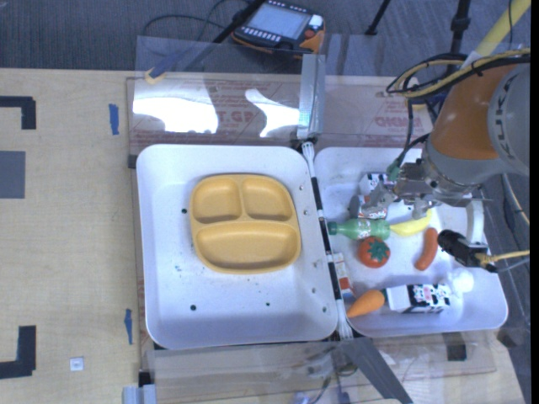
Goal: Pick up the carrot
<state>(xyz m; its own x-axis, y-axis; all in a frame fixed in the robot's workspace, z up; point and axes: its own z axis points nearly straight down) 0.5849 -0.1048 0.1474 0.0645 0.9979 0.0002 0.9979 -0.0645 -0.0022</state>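
Look at the right bin (488,305) first, because everything you need is inside it. The carrot (365,304) lies near the front left corner of that bin, close to the wall that splits the two bins. It is orange and its pointy end aims at that wall. Nothing is gripping it.

Just beside the carrot, going away from the wall, you see a small milk carton (425,297) with black and white spots, lying on its side. A bit farther back from the carrot sits a red tomato (375,252) with a green top. Behind the tomato lies a green bottle (358,228), and next to that a yellow banana (413,225). A red sausage (427,248) lies past the tomato, away from the wall.

The gripper (375,196) hangs over the back part of the bin, well apart from the carrot, just behind the green bottle. You cannot tell if it is wide or narrow, since it is too small and blurry there. You can see nothing held in it. The grey arm (472,133) with its orange band comes in above it.

In the left bin (160,259), on the other side of the wall from the carrot, sits a yellow tray (244,223) with three parts.
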